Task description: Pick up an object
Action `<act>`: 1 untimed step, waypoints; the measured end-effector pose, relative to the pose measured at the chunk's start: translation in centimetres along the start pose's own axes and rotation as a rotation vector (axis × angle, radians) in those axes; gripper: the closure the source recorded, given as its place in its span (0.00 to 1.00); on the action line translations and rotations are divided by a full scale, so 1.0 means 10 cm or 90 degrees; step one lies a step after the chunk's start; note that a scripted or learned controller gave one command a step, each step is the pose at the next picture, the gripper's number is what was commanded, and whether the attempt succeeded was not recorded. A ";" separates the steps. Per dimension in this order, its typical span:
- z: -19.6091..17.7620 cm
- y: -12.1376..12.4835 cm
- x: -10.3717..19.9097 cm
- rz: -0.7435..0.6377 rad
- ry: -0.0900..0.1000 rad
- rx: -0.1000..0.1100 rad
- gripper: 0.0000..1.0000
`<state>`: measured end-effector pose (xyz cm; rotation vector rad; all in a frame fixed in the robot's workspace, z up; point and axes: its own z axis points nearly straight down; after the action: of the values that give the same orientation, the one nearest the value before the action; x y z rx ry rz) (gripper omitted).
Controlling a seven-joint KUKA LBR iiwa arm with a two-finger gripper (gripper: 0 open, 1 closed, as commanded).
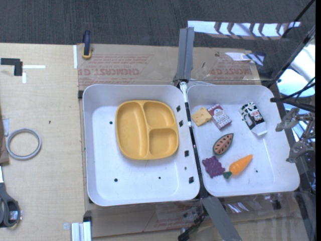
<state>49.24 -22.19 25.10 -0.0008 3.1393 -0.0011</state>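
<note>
claw (296, 134) – at right bin (281, 179) edge, grip unclear | carrot (241, 164) – in right bin

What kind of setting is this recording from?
Probably a robotics lab bench: two white bins on cardboard, a yellow divided plate in one, toy food such as a carrot and grapes in the other.

red mirrored lettering on cardboard (120, 69), not legible
</note>
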 end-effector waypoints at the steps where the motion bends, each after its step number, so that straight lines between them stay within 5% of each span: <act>1: 1.48 0.15 -0.46 0.175 0.002 0.000 0.00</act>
<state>53.91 -20.69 10.34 0.4309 3.1125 0.0001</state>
